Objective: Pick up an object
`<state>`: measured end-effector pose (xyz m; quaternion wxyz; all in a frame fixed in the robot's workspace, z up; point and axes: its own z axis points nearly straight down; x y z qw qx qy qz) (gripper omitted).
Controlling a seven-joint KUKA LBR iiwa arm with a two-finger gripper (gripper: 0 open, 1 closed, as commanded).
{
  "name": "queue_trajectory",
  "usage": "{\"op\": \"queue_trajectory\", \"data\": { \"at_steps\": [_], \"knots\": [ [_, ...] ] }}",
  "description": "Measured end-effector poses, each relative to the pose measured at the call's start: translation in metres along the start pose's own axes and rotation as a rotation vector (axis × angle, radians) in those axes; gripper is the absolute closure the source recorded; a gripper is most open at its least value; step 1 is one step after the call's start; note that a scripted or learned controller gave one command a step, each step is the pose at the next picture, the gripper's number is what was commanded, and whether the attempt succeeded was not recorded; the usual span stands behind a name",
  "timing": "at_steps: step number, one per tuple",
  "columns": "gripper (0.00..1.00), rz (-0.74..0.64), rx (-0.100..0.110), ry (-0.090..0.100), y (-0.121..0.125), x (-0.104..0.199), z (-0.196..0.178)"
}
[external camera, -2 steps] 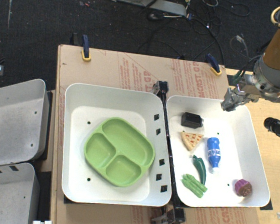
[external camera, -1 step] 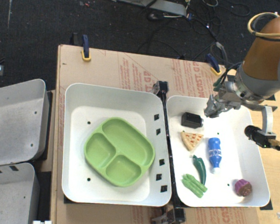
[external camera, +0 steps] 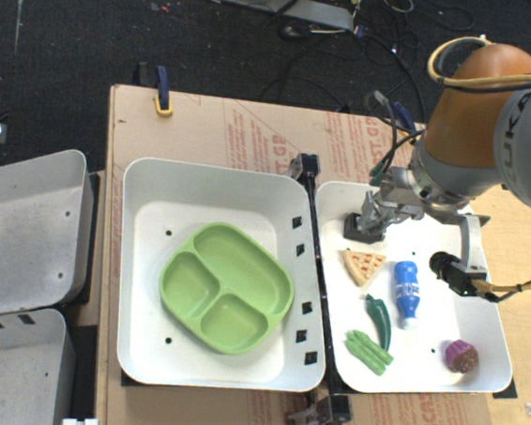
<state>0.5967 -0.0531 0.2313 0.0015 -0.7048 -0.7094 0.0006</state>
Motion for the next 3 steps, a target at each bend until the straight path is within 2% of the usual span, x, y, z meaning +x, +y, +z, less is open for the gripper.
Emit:
{"op": "queue_trajectory", "data": {
  "at_steps": [1, 2, 3],
  "knots": [
    [1.00, 0.000, -0.001, 0.000, -0.012, 0.057, -0.009],
    [1.00, 0.001, -0.001, -0.001, -0.022, 0.101, -0.012],
    [1.00, -0.001, 0.001, 0.000, -0.040, 0.153, 0.001]
  ]
}}
